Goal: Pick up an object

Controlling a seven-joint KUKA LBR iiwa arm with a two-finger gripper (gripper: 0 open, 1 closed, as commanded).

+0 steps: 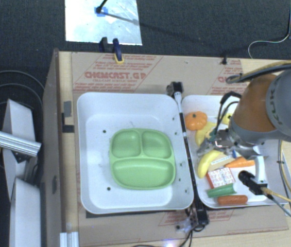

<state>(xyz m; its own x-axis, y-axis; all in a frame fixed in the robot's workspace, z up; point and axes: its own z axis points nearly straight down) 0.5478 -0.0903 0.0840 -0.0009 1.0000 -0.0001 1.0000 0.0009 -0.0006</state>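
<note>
1. Camera view, nearest things first: on the near side of the banana, by the near rim of the right bin, lies one red sausage-shaped piece. One green piece lies just beyond it. One red-and-white box sits between that pair and the banana, just beside the banana.
2. I would go for the banana. It lies close to the wall that faces the other bin, with its long axis slanting from near-left to far-right in the view. One carrot lies just to the banana's right, partly under the arm.
3. The gripper hovers just past the banana's far end, so the banana lies on its near side and a little to the left. I judge the reach calls for a short pull toward the near rim, with the wrist turned across that slant. I cannot tell whether the gripper is open or closed, and I see nothing held in it.
4. Beyond the banana there is one more yellow piece, then one round orange fruit. That makes seven things I can count in this bin.
5. Well to the banana's left, the left bin holds one green divided plate. The worktop carries two bins in all.
</note>
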